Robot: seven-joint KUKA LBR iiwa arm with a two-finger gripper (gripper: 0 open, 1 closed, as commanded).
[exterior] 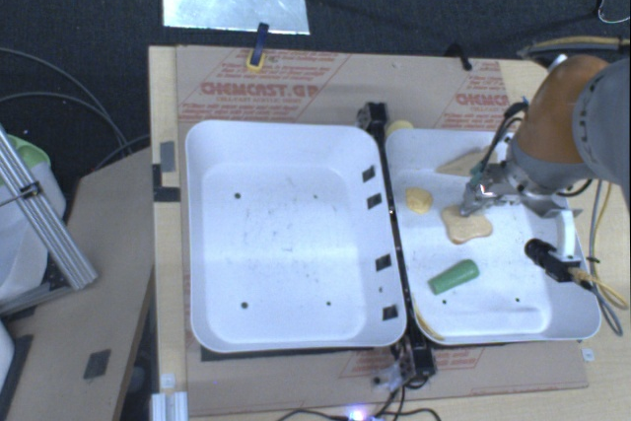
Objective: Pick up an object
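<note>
Green cylinder [454, 275] lies nearest, on the floor of the right bin [513, 315]. Up and right of that cylinder rests a tan flat piece [467, 228], with the claw [474, 199] low at its upper edge; whether its fingers grip anything I cannot tell. A small yellow lump [419, 201] sits above the cylinder.

Tan flat piece [467, 227]: lies flat, centre-right of the frame, in the right bin.
Yellow lump [419, 201]: small, rounded, just left of it.
Green cylinder [453, 276]: on its side, tilted, lower down.
Tan wedge [461, 163]: above, partly hidden.
</note>
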